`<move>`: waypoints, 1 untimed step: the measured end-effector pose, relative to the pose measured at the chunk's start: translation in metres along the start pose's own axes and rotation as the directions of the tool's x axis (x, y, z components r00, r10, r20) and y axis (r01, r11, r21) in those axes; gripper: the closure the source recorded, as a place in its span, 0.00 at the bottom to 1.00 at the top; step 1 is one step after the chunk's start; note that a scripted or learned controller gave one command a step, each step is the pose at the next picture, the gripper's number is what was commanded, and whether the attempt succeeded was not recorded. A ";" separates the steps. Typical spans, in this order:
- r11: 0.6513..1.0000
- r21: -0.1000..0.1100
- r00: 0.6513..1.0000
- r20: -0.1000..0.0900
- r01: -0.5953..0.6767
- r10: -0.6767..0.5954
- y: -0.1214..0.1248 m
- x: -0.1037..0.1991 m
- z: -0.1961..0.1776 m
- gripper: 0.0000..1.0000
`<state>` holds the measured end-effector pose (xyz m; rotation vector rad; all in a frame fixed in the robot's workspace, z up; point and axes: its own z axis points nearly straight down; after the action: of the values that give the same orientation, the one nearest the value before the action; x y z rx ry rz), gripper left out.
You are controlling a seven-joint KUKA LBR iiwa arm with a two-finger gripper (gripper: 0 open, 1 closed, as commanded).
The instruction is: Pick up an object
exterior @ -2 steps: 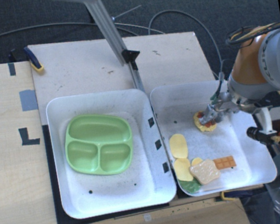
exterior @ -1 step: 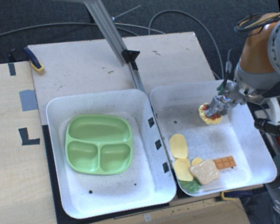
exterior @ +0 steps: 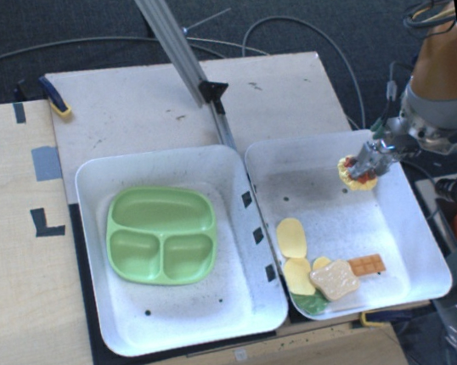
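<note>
Listing the contents at this moment: left bin (exterior: 113, 324), one green divided plate (exterior: 162, 234), lying flat; right bin (exterior: 415, 277), a cluster at the near-left corner made up of two yellow oval pieces (exterior: 291, 239), a toast-like slice (exterior: 336, 279) resting partly over a green item, and an orange wafer-like bar (exterior: 366, 265) just beside the slice. Task's thing, as best judged: a small yellow and red item (exterior: 355, 174) near the far-right part of the right bin, with the jaws (exterior: 369, 160) right at it (the arm entering from the right, its orange band above the wrist). State of the jaws: cannot be told, since the tips blur into the item, and it is possibly touched but not shown to be held. Risks, as judgement: the item sits close to the bin's right wall, so a finger may meet the wall or nudge the piece aside; a small rounded piece may slip out on closing or on lift. Writing, brands, labels: none legible anywhere on the surface, the bins or the arm.
</note>
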<state>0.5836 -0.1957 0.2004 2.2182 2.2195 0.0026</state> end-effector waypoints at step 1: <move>1.000 -0.001 1.000 0.000 0.001 -0.001 0.001 0.000 -0.053 1.00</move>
<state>0.5848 -0.1956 0.2537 2.2158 2.2203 0.0036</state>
